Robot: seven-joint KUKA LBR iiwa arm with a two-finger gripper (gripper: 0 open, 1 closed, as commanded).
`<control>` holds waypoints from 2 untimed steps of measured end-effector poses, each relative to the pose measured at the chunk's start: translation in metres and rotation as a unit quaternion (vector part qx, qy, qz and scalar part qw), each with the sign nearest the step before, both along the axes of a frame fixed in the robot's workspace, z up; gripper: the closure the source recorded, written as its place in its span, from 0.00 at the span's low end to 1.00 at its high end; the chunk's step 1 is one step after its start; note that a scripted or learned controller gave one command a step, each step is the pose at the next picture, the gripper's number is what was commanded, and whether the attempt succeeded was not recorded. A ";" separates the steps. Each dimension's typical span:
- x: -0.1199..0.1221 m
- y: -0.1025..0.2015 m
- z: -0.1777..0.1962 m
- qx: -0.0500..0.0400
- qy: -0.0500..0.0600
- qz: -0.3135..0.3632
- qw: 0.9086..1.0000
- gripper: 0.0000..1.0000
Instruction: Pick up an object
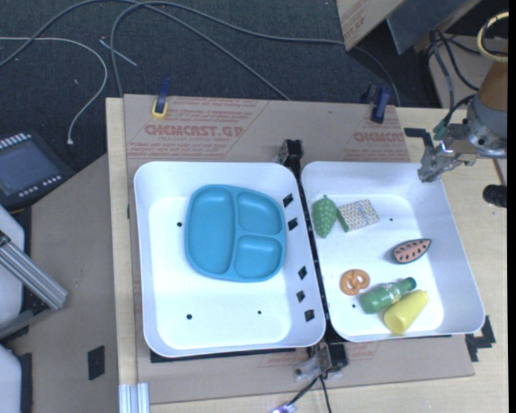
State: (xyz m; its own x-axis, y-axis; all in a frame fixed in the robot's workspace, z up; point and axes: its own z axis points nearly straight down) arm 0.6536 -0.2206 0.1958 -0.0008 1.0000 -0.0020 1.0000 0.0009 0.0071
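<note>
The right bin [451, 274] holds a green grape bunch [324, 215], a checkered sponge-like block [358, 214], a watermelon slice [411, 250], an orange pretzel ring [354, 281], a green bottle [385, 295] and a yellow piece [405, 311]. A blue divided plate [235, 233] lies in the left bin [161, 323]. My gripper [436, 164] hangs over the right bin's far right corner, well away from every object, with nothing in it.
Blue clamps [161, 103] pin the cardboard sheet under the bins at the back. Cables trail across the dark floor behind. A cardboard box [367, 18] stands at the back right, and a black device [24, 165] sits off the left side.
</note>
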 end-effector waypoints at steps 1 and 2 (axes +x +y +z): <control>0.001 0.000 0.029 0.000 0.001 0.000 1.000 1.00; -0.014 0.061 0.033 0.002 0.005 0.002 1.000 1.00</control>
State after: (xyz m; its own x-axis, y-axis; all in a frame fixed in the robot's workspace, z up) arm 0.6392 -0.1593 0.2286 -0.0050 1.0000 0.0023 1.0000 0.0050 -0.0023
